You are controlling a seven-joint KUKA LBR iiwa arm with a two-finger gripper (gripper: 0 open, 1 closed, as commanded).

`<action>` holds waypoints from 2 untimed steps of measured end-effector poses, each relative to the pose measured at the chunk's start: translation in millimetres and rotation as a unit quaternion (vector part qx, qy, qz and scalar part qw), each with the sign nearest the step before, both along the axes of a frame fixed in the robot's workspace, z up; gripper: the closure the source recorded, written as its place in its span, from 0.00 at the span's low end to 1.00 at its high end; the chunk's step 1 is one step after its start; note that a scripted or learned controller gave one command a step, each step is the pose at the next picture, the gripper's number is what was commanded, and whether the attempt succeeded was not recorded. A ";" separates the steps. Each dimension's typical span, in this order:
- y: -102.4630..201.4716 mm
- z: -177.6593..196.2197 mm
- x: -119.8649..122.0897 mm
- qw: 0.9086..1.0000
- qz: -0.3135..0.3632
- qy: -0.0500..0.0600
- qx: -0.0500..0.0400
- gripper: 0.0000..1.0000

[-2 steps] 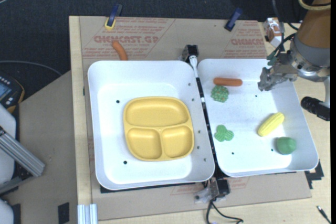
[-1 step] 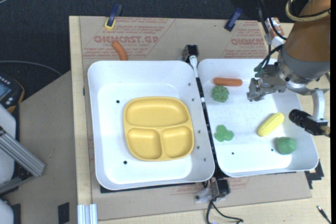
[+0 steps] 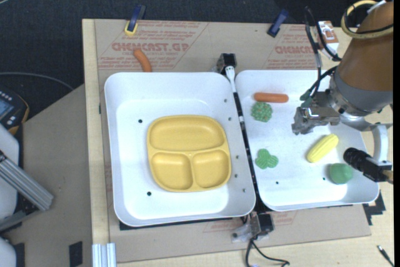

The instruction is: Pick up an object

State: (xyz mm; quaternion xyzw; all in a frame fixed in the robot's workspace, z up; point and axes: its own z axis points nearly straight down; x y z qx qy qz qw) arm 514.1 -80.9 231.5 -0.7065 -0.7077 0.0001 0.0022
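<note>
Your pincer point(image 3: 305, 124) hangs over the right bin point(image 3: 284, 187) — whether released or clenched, you cannot tell — with yellow corn point(image 3: 322, 148) just beside it and broccoli point(image 3: 262, 112) near.

Glossy white plastic bins point(image 3: 125, 134) hold a smooth yellow plastic tray point(image 3: 187, 152), on seemingly matt cardboard-like board point(image 3: 187, 40).

Bench point(image 3: 206, 40) with two white bins point(image 3: 125, 134), stray orange sausage point(image 3: 142, 60).
</note>
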 end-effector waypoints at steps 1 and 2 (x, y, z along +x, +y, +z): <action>13.2 3.1 -16.2 1.000 0.000 0.000 0.000 1.00; 10.9 -17.7 -11.2 1.000 -0.001 0.001 -0.001 1.00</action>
